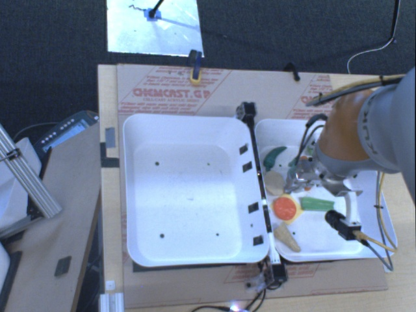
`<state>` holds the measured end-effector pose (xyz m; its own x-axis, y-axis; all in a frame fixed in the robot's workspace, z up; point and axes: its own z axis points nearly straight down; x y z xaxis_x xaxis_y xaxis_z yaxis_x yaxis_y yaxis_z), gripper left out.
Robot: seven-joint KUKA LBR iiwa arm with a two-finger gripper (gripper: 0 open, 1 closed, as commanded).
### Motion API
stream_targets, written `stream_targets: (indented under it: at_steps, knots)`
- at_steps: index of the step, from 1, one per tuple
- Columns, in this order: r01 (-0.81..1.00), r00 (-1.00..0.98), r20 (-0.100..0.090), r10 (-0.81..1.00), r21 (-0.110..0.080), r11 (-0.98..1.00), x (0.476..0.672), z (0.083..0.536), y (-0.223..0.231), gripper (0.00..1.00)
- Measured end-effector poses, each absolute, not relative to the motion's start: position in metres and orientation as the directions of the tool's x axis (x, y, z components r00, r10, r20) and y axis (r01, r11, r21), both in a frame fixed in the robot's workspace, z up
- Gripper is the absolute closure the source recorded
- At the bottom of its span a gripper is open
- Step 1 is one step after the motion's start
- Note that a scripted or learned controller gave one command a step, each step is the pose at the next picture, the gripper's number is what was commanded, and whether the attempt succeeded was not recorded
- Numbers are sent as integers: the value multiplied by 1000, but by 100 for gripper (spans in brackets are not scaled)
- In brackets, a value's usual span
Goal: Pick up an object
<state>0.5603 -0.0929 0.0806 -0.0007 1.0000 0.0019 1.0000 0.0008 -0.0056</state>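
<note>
The right bin holds several small objects. A red-orange round piece on a yellow base lies near the bin's left wall. A green flat piece lies just right of it, a dark green curved piece sits further back, and a tan cone-shaped piece lies near the front. A pale tan piece rests by the divider. My gripper is low in the right bin, just above the red-orange piece and left of the green one. The wrist hides its fingertips.
The left bin stands beside the right one, with black clips along the shared wall. The arm's grey body and orange band cover the right bin's back right part. Cables trail along the right bin's right side.
</note>
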Motion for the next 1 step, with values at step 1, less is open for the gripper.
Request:
stream_targets:
  at_steps: [1]
  knots:
    - [1000,0,-2,1000,4,0,585,85,-127,100]
